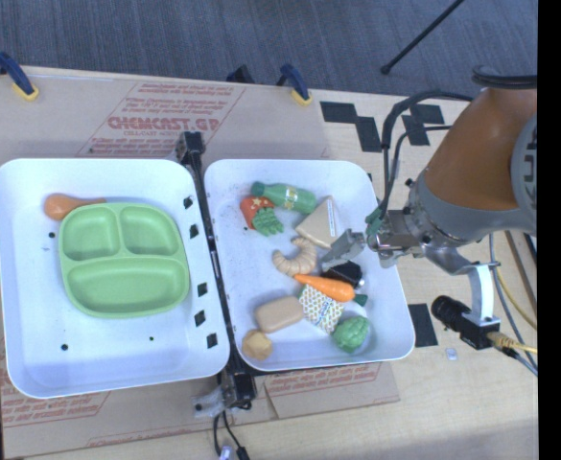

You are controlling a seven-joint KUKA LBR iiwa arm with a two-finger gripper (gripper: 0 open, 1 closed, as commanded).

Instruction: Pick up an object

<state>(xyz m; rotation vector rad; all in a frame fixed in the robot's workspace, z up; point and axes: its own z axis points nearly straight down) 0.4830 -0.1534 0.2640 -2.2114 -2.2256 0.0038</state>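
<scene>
The right bin (227, 257) holds a heap of toy food. A green bottle-shaped piece (287, 197) lies at the back beside a red piece (254, 208) and a green leafy piece (268, 224). A beige wedge (315, 225) and a pale knobbly piece (292, 258) sit mid-bin. An orange carrot (324, 286) lies over a patterned box (318, 308), with a broccoli (352, 333), a tan slab (278, 314) and a small potato (256, 344) near the front. My gripper (343, 249) hangs low over the bin's right side, just above the carrot and right of the wedge, partly hiding a black item (346, 272).
The left bin (21, 286) carries a green divided plate (124, 258) and an orange toy (61, 204) at its back left. A black divider with clips (203, 247) runs between the bins. The arm's orange band (477, 161) and cables fill the right side.
</scene>
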